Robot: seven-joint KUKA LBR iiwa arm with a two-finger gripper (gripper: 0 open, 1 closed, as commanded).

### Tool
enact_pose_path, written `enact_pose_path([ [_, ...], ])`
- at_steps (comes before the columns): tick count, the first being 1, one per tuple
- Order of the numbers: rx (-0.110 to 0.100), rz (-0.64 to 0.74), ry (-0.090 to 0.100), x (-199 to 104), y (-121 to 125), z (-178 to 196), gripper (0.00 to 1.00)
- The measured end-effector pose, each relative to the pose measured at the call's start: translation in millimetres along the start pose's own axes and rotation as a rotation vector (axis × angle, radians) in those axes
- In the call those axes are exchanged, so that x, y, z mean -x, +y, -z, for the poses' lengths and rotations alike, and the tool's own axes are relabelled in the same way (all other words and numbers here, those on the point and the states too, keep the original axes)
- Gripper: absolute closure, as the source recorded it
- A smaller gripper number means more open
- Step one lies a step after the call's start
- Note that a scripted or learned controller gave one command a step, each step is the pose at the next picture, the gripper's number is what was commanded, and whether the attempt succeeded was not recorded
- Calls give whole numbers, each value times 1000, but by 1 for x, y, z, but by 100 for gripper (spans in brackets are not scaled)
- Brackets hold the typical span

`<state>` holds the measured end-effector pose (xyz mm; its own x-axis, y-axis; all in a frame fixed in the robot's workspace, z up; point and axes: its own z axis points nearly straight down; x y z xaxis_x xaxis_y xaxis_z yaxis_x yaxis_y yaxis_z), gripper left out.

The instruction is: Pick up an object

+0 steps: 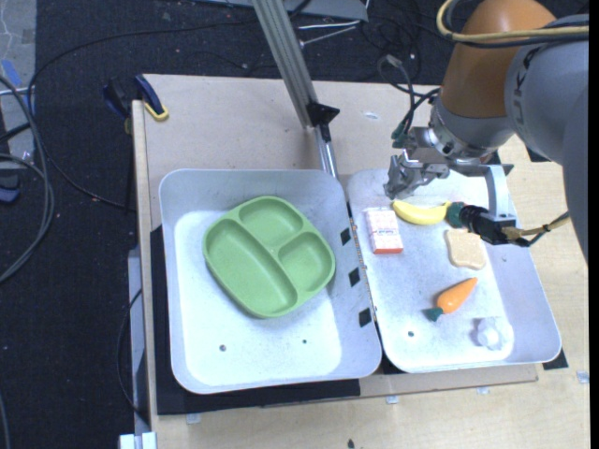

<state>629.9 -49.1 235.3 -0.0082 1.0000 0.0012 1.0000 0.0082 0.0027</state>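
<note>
Hand [409, 183] low over far end of right bin [533, 344], just above left tip of banana [420, 213]; grip state cannot tell; nothing seen held. Banana judged light, stiff, smooth plastic, likely slippery; best gripped mid-body across width. Long axis left-right, stem end right, curve bowing near.

Two white bins [187, 363], one green divided plate [270, 255], one banana [419, 212], one carrot [456, 295]

Tan bench [234, 120] (two white bins [187, 344] side by side)
</note>
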Motion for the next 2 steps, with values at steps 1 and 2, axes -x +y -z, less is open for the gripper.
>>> enact_pose_path([
  [1,-1,0,0,-59,0,9,100],
  [2,-1,-2,-2,-103,6,4,100],
])
